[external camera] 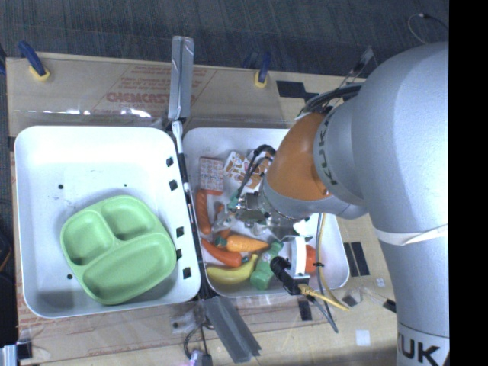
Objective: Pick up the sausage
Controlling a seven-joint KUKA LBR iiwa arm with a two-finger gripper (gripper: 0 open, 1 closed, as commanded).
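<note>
A grey KUKA arm [396, 151] — bulky, rounded casing, a glossy orange band [299, 168] above the wrist, black lettering, thin black cables alongside.

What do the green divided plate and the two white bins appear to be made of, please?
The green divided plate looks like moulded plastic with a matte finish: uniform colour, soft rounded compartment edges, little glare. The left bin and the right bin also look like plastic, smooth and slightly glossy, with rounded corners; that is only a judgement from their look.

I see the green three-compartment plastic plate [118, 248] in the left white bin [46, 155]. The long orange-red sausage [203, 213] lies in the right white bin [229, 137], with the yellow plastic banana [231, 273] nearer the front.
</note>
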